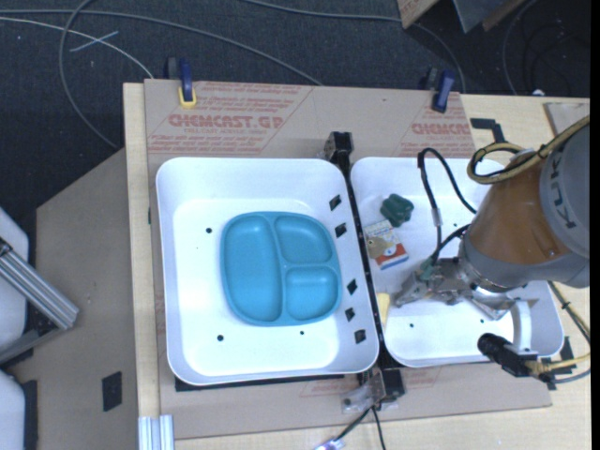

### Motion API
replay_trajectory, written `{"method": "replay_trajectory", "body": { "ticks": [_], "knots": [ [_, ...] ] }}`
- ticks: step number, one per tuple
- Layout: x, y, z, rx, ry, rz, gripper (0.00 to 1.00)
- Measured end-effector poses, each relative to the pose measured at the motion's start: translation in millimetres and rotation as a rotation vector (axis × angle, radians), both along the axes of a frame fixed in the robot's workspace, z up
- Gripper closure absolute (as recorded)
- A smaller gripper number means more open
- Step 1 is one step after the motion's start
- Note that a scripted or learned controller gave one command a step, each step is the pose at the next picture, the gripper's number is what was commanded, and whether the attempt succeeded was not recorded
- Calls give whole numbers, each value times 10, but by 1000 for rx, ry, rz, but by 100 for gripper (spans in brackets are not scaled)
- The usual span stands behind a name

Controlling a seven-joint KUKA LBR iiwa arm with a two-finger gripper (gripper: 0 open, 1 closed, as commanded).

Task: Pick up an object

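Observation:
A dark green object [397, 208] lies in the right bin [441, 349], toward its back left. Just in front of it sits a small white pack with red and blue print [385, 247]. My gripper [415, 288] hangs low in the right bin, pointing left, a short way in front and to the right of the pack and not touching it. Nothing shows in its grasp. A small yellow piece [382, 308] lies against the bin's left wall, below and left of the gripper.
The left bin [187, 279] holds a light blue divided plate [280, 267] in its middle. A black divider with clips [349, 242] runs between the bins. Black cables [441, 190] loop over the right bin's back. The arm's orange wrist [511, 218] covers the bin's right part.

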State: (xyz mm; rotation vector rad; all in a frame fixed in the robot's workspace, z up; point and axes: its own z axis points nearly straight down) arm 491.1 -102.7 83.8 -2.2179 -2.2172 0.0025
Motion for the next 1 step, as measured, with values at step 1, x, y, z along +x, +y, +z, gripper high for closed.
{"method": "replay_trajectory", "body": {
  "ticks": [1],
  "knots": [
    [7, 1, 117, 0, -3, -1, 100]
  ]
}}
